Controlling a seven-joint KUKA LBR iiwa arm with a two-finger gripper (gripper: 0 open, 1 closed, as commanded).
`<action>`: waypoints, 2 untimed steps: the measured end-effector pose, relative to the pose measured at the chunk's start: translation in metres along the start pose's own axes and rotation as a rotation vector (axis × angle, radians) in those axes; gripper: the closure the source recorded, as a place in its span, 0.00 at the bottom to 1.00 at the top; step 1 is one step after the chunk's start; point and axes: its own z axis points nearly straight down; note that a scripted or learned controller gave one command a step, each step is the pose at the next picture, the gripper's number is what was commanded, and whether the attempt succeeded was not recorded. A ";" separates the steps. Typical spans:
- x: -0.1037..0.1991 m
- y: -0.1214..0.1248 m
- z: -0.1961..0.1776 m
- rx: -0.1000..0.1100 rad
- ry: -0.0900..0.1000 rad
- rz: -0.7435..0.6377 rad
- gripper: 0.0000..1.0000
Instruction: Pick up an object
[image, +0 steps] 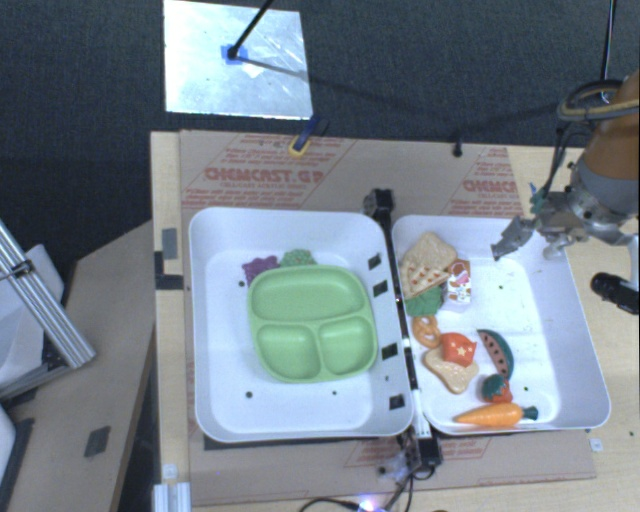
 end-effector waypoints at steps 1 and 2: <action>0.001 0.003 -0.008 -0.013 -0.002 -0.003 0.00; -0.002 0.007 0.034 -0.011 -0.003 -0.002 0.00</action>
